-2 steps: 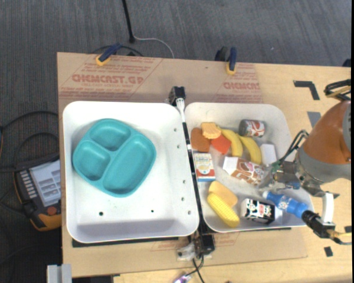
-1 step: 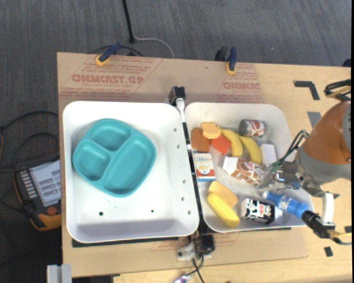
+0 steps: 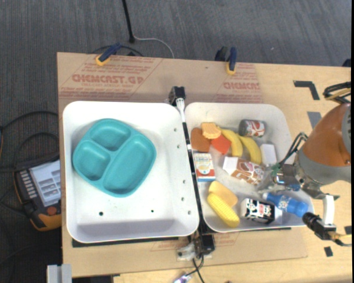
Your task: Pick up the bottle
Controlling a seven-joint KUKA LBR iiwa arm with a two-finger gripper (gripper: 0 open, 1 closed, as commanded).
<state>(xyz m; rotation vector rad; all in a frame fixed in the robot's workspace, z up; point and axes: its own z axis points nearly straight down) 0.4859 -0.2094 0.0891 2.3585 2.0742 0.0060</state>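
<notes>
Claw (image 3: 277, 180): over right bin (image 3: 277, 112), near-right part, just above bottle; grip state cannot tell, clutter hides it. Arm (image 3: 330, 149): grey, orange band, entering from right.
Bottle (image 3: 290, 205): blue, lying on side in right bin's near-right corner, beside black-and-white carton (image 3: 258, 210).
Neighbours: yellow corn (image 3: 223, 210), banana (image 3: 248, 146), can (image 3: 252, 128) at far side.
Left bin (image 3: 82, 226): teal divided plate (image 3: 114, 157).
Surface (image 3: 265, 75): pale board, two clamps at far edge. Floor (image 3: 47, 16): dark carpet, cables.
</notes>
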